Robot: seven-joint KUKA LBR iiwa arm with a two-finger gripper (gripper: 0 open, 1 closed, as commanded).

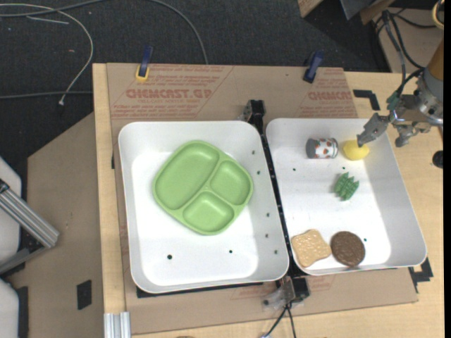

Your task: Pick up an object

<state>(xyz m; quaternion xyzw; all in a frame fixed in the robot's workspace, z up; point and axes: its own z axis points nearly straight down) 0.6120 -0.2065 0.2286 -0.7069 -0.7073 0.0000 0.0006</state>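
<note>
Two shallow white plastic bins (141, 189), plain. Light green three-compartment plate (203, 186), uniform. Small grey-and-white round object with red spots (322, 148). Yellow rounded object (356, 151). Dark green spiky object (345, 186). Tan speckled square cracker (311, 248). Brown round cookie (348, 248).

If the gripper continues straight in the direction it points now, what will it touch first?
Most likely the yellow object: the gripper slants down and left in the right bin, its nearer finger tip just above that object. Depth is unclear from one view.
</note>
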